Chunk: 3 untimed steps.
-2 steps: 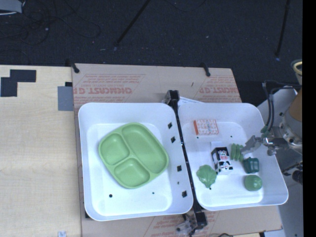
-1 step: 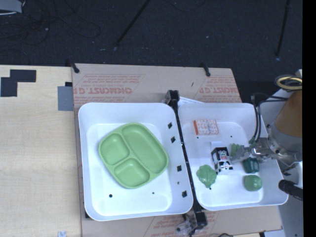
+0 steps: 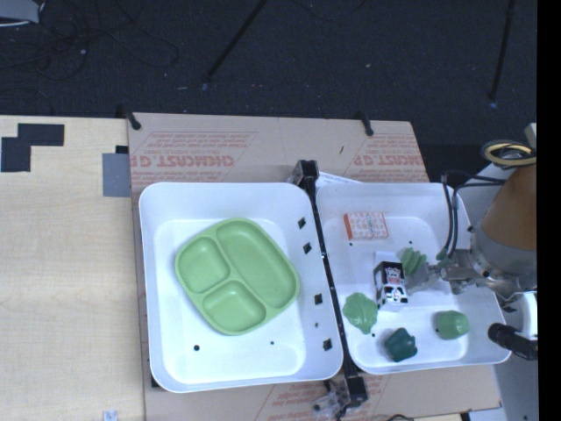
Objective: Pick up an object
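Note:
The right bin [image 3: 421, 204] holds several small items: an orange-and-white packet [image 3: 365, 226], a black-and-white object [image 3: 392, 284], a small green piece [image 3: 412, 259], a light green leafy piece [image 3: 359, 310], a dark green lump [image 3: 401, 345] and a pale green lump [image 3: 451, 324]. My gripper [image 3: 426, 271] reaches in low from the right. Its tip sits right beside the small green piece and just right of the black-and-white object. I cannot make out whether anything is between its tips.
The left bin [image 3: 166, 209] holds a green divided plate [image 3: 235, 275]. A black divider [image 3: 320, 270] runs between the bins. The arm's grey body with its orange band [image 3: 513, 222] stands over the right bin's right rim. Cardboard [image 3: 219, 152] lies under both bins.

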Motion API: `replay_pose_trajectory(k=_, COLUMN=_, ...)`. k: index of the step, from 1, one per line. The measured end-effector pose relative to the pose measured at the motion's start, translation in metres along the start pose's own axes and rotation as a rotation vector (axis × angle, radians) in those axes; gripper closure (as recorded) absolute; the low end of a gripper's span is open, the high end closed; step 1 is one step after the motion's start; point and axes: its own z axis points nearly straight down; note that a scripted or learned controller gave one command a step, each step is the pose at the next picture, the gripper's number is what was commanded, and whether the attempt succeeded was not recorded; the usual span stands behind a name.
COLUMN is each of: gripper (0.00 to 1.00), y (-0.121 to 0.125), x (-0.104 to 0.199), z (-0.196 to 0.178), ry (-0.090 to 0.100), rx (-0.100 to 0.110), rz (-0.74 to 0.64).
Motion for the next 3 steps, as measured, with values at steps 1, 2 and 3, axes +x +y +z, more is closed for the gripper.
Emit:
replay_pose_trajectory(k=1, gripper=1.00, y=0.000, x=0.000, z=-0.008, ry=0.002, rx=0.003, rz=0.002)
replay_pose_trajectory(k=2, gripper=1.00, y=-0.005, x=0.007, z=-0.066, ry=0.000, rx=-0.002, rz=-0.003)
replay_pose_trajectory(k=3, gripper=1.00, y=-0.004, x=0.006, z=-0.119, ry=-0.001, rx=-0.003, rz=-0.003)
